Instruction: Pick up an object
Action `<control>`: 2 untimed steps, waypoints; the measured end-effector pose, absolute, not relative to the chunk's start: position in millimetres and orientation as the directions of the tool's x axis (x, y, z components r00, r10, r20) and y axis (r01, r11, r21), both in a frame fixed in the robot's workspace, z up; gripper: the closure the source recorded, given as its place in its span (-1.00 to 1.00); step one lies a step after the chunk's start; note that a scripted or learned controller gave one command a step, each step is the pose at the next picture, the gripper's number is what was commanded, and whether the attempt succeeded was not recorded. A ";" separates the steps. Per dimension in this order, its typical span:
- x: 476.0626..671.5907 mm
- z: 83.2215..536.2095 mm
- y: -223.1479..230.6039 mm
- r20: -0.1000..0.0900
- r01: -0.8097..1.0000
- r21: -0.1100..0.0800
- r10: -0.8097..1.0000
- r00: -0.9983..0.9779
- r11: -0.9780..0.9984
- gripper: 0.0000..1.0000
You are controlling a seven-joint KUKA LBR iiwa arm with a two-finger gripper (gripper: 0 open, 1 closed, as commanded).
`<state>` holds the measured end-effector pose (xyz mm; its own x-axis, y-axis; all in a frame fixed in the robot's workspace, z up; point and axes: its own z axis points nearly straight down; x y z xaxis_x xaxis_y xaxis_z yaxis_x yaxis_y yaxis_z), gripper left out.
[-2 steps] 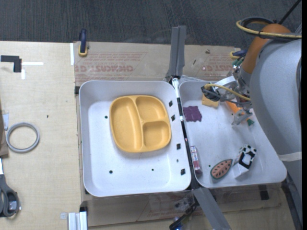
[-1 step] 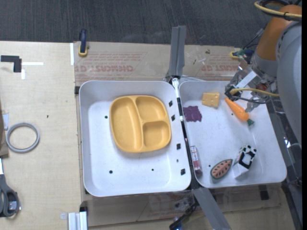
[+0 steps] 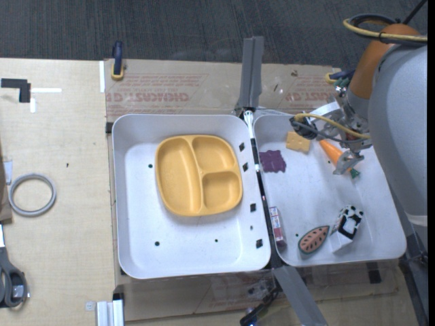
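On the bench's near left edge a pair of scissors [image 3: 12, 285] is cut off by the frame, and a grey ring [image 3: 30, 194] lies a little farther back.

In the right bin [image 3: 380, 250], near its front edge, lie a watermelon-slice toy [image 3: 313, 239] and, just beside it toward the right front corner, a small black-and-white object [image 3: 349, 224] too small to identify. A thin reddish stick [image 3: 275, 224] lies along the right bin's left wall.

The left bin [image 3: 136, 236] holds a yellow divided plate [image 3: 199, 175] at its middle, with three compartments.

Farther back in the right bin, a purple piece [image 3: 272, 160] sits near the left wall and a yellow block [image 3: 298, 142] lies toward the back left. An orange carrot-like object [image 3: 331, 151] lies next to the gripper [image 3: 345, 163] near the back right, partly hidden by cables and metal parts; whether they touch is unclear. The fingers are too cluttered to judge, so I cannot tell if they are apart or closed.

The grey arm [image 3: 408, 128] covers the bin's right rim and is cut off at the frame edge.

At the far edge of the bench, a blue-handled clamp [image 3: 118, 60] stands on cardboard [image 3: 177, 90].
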<state>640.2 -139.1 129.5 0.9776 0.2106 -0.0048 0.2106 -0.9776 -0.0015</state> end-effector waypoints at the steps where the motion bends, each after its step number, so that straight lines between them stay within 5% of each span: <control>1: 644.3 243.4 -156.2 -0.003 0.301 0.000 0.301 0.954 -0.954 -1.00; 2: 634.2 156.1 -159.4 -0.005 0.203 -0.001 0.203 0.979 -0.979 -1.00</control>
